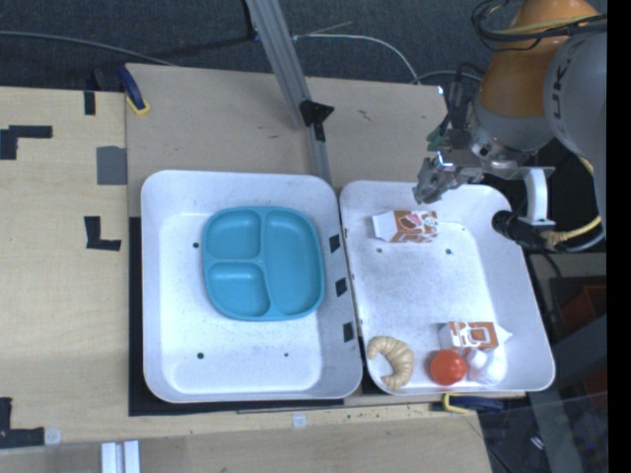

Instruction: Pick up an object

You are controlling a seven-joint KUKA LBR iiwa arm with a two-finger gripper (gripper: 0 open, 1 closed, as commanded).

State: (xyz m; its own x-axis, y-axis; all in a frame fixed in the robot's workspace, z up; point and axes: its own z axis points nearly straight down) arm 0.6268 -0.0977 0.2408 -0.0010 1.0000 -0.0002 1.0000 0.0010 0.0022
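White right bin holds all the pickables — small carton at the far end, croissant, red tomato and second carton at the near edge. Gripper hangs above the far rim, just beside the first carton, likely lining up on it; nothing between its tips, opening can't be judged. Blue divided plate sits in the left bin, out of reach of this move.

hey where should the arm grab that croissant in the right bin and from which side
Take the croissant across the thick middle of its curve, coming straight down from above. It lies flat in the right bin's front left corner, close to the wall, so a sideways approach looks blocked. The pincer hangs over the bin's far edge.
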